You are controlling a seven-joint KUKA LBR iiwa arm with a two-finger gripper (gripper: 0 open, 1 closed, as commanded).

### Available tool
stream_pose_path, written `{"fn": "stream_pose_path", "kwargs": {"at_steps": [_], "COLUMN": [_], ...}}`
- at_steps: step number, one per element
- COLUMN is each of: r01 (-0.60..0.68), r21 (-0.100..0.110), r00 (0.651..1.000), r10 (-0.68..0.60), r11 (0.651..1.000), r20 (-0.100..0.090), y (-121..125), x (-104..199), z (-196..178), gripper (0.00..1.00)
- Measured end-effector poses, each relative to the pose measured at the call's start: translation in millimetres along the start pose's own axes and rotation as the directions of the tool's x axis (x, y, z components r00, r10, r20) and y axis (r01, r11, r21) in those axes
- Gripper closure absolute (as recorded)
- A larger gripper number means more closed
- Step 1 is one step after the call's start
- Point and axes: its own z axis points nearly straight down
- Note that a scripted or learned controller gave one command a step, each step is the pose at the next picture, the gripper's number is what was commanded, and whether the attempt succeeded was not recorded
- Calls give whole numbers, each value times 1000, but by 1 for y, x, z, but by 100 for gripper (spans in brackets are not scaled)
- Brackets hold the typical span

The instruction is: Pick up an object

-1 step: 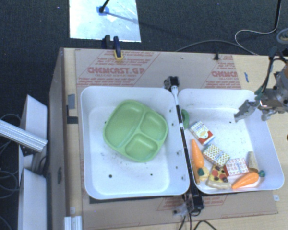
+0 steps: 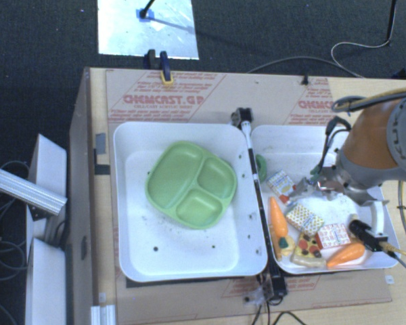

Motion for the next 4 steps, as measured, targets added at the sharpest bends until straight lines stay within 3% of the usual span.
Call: {"fn": "stream_pose_path", "kwargs": {"at_steps": [1,2,3,4], "r01": [3,4,1,0], "r21": [-7,-2,-4,0], "r00": [1000,1000,1000,1000], "r10": [-3,-4,-1,0], "r11": [1000,1000,1000,1000], "r20": [-2,-2,-1,-2], "y": [96,119,119,31], "x": [44,32,13,42], "z": [-1,0,-1,-1], "gripper": [0,0,0,0]}}
